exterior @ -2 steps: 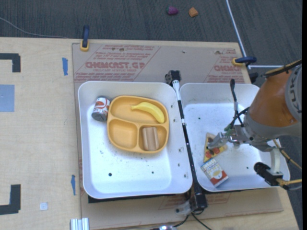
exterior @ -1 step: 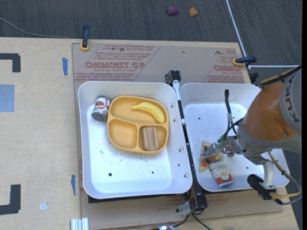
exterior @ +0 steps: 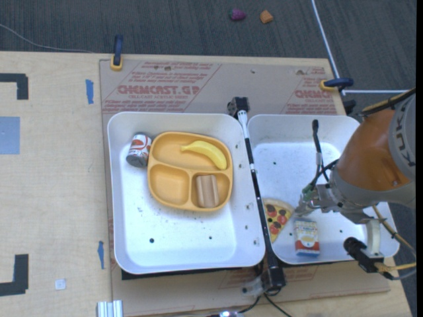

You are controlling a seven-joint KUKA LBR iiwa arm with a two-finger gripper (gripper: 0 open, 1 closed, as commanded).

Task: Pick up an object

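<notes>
Metal-grey, my gripper point(exterior: 309, 205) hovers just above the small red-and-white carton point(exterior: 307, 236) in the right white bin point(exterior: 291, 127), beside the pizza-slice toy point(exterior: 277, 218). I should descend straight, centred over the carton.

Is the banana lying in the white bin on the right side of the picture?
No, the banana lies in the top compartment of the yellow tray, which sits in the left bin.
</notes>
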